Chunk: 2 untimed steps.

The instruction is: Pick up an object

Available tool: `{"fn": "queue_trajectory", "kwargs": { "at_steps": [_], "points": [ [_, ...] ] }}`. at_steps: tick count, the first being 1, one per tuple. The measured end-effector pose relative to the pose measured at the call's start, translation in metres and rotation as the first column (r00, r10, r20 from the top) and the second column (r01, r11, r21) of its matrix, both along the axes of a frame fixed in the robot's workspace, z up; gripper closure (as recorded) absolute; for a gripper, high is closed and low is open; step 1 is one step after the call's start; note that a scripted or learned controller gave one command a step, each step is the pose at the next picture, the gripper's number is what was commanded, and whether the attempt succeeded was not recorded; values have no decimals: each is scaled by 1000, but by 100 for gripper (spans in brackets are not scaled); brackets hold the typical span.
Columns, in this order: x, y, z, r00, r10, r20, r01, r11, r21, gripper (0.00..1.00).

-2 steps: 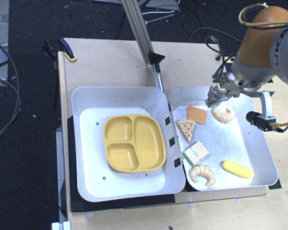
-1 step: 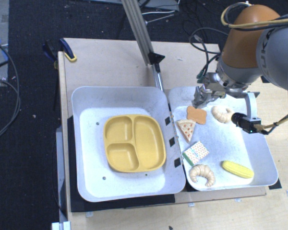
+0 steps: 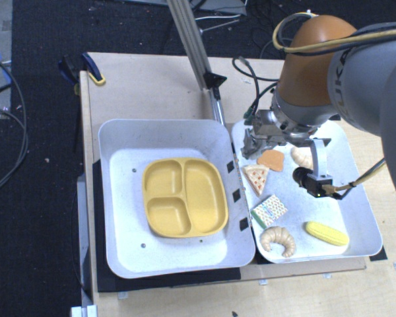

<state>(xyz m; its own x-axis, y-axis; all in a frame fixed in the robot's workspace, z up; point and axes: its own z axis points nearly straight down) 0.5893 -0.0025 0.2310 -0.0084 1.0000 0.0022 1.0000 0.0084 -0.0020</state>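
My gripper (image 3: 253,142) hangs low over the back left part of the right bin (image 3: 363,207), under the orange-banded wrist. Just to its right lies an orange wedge (image 3: 272,160), and a pizza slice (image 3: 256,177) sits right below it. A cream-coloured piece (image 3: 301,156) lies partly under the arm. Further forward are a checkered cracker (image 3: 269,209), a croissant (image 3: 278,240) and a yellow corn cob (image 3: 327,233). I see nothing held between the fingers.
The left bin (image 3: 119,177) holds a yellow three-compartment plate (image 3: 185,197). A slanted metal pole (image 3: 191,35) stands behind the bins. A black fitting with a cable (image 3: 310,180) hangs from the arm over the right bin.
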Motion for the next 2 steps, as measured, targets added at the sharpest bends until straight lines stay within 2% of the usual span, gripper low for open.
{"fn": "queue_trajectory", "kwargs": {
  "at_steps": [2],
  "points": [
    [-24, 94, 11, 1000, -1, 0, 1, 1000, -1, 100]
  ]
}}
